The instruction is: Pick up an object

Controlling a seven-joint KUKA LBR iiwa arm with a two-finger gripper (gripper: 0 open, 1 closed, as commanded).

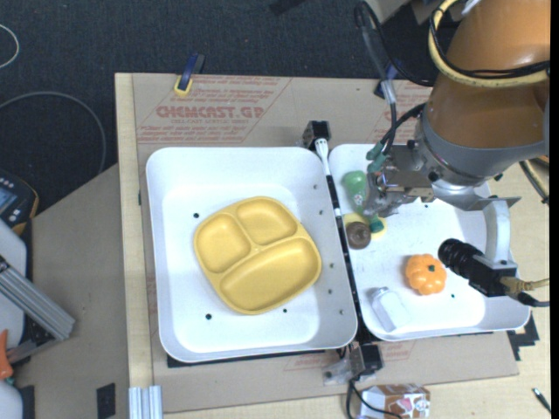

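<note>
I am watching the hand (377, 201) hanging low in the right bin (454, 321), near its left wall; whether it is holding anything I cannot tell. A green object (354, 182) is lying just beside it, with a small brown round piece (356, 233) below. Farther toward the bin's front edge an orange pumpkin-like toy (425, 273) and a pale block (385, 306) are sitting. The yellow divided plate (256, 254) is filling the left bin (175, 182). I am judging this as the grasp attempt; next calls for a lift to check.
</note>
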